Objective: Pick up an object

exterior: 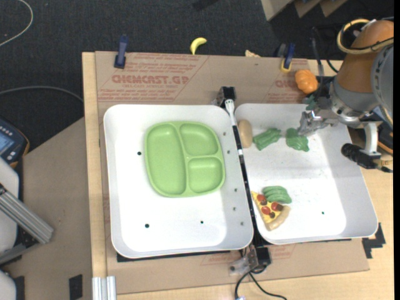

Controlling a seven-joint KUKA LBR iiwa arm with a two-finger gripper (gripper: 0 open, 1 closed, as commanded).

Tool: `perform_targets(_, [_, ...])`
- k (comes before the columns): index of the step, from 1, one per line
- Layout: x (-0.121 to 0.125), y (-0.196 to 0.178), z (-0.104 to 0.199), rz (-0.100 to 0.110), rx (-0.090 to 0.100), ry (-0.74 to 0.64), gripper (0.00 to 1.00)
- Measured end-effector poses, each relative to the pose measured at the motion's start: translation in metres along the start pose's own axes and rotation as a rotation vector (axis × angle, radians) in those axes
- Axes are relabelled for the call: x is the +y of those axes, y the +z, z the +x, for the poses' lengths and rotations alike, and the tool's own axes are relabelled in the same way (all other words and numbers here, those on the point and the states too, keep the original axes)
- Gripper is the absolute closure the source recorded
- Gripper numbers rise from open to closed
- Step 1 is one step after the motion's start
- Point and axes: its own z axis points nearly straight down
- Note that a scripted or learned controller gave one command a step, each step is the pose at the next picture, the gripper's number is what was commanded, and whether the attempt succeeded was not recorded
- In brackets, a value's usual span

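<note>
The gripper (307, 121) hangs low over the far part of the right bin (337, 199), at the end of the grey arm (365, 74) that reaches in from the right with its orange band just above the wrist. Its fingers point down at a green toy piece (298, 140) lying directly below and touching or nearly touching their tips; whether the fingers are spread or closed cannot be told at this slant, and nothing is plainly seen between them. Just left of that piece lies a second green piece (267, 137), slightly apart from it, and further left a small tan object (244, 132) rests against the bin's left wall. Near the front left of the same bin sits a toy pizza slice (273, 212) with red dots, and a green leafy piece (275, 194) lies touching its far edge. The left bin (125, 167) holds a light green divided plate (185, 159) with three compartments, set toward its far middle. Beyond the bins, on the brown board (156, 77), an orange toy (305, 81) lies near the arm, and a yellow banana (197, 44) lies at the board's far edge.
</note>
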Motion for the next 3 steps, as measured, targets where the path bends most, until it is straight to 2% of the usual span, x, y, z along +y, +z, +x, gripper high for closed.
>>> perform_targets(1, [0.023,-0.049,-0.049,0.002,0.003,0.007,1.00])
perform_targets(2, [0.022,-0.055,0.059,0.013,0.011,-0.003,1.00])
perform_targets(3, [0.023,-0.070,0.137,0.011,0.010,-0.002,1.00])
